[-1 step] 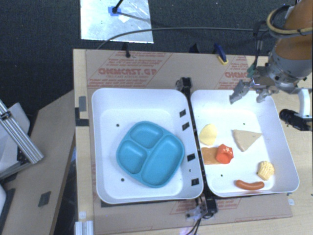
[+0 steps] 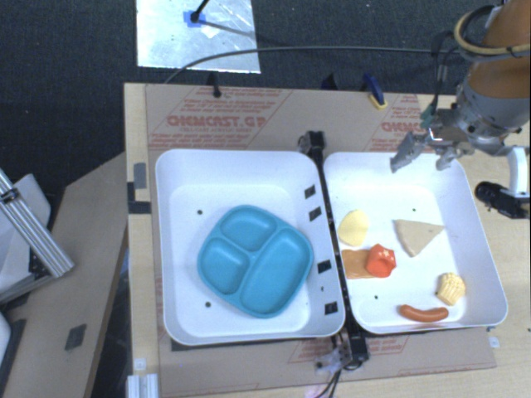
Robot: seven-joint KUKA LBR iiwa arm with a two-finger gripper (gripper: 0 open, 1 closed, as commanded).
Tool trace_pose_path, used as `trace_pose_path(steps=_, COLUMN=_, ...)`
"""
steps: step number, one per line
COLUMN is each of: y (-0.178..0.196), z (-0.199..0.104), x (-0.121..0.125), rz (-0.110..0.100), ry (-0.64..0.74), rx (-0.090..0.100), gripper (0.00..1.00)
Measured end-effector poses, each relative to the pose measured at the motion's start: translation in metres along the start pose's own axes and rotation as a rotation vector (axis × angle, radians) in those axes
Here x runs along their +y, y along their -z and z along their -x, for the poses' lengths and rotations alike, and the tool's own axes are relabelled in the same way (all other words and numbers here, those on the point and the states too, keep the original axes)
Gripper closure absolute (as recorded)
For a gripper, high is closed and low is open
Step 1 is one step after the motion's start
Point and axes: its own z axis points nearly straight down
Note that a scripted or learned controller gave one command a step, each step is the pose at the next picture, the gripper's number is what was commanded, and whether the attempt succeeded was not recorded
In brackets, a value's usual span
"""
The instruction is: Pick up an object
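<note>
My gripper [image 2: 426, 157] hangs above the far edge of the right bin [image 2: 477, 214], open, with nothing between its two grey fingers. Below it in that bin lie a pale yellow rounded piece [image 2: 353, 227], a beige wedge [image 2: 417, 236], a red pepper-like toy [image 2: 381, 260] on a tan slab [image 2: 355, 264], a yellow corn piece [image 2: 450, 288] and an orange sausage [image 2: 423, 313]. All of these lie apart from the gripper.
The left bin [image 2: 187, 189] holds a blue divided plate [image 2: 255, 259]. A black divider with clips [image 2: 323, 214] runs between the bins. Cardboard [image 2: 224, 114] lies under both, and a silver sheet [image 2: 197, 23] lies beyond the bench.
</note>
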Motion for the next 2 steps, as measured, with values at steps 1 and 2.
trace_pose_path(steps=1, y=-0.057, z=-0.009, x=0.004, rz=-0.003, ry=0.002, rx=0.001, gripper=0.0)
trace_pose_path(steps=2, y=-0.117, z=-0.016, x=0.005, rz=-0.004, ry=0.001, rx=0.001, gripper=0.0)
